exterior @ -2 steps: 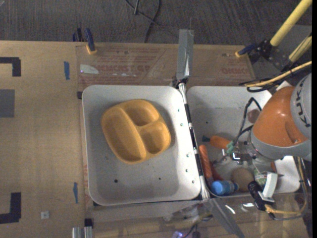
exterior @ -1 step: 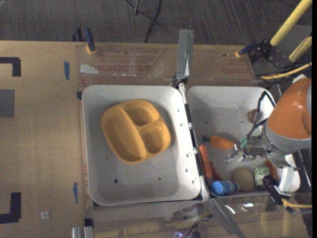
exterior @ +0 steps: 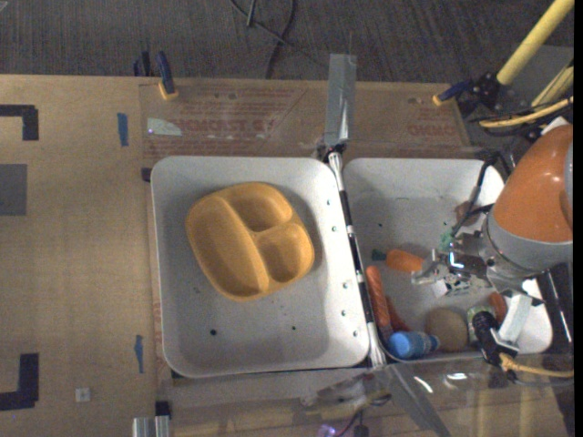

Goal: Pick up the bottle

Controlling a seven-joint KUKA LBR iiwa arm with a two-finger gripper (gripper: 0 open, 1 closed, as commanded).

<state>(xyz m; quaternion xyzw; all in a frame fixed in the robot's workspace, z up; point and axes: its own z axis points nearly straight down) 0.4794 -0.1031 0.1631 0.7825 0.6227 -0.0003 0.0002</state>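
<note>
A small blue bottle lies on its side at the near edge of the right bin, beside the wall between the two bins. My gripper hangs over the middle of the right bin, up and to the right of the bottle and apart from it. Just left of the gripper lies an orange carrot-like piece. The grey arm with its orange band covers the bin's right side.
A brown round object lies right next to the bottle. A long orange-red piece lies along the dividing wall. A dark green item sits near the bin's right corner. The left bin holds a yellow divided plate.
</note>
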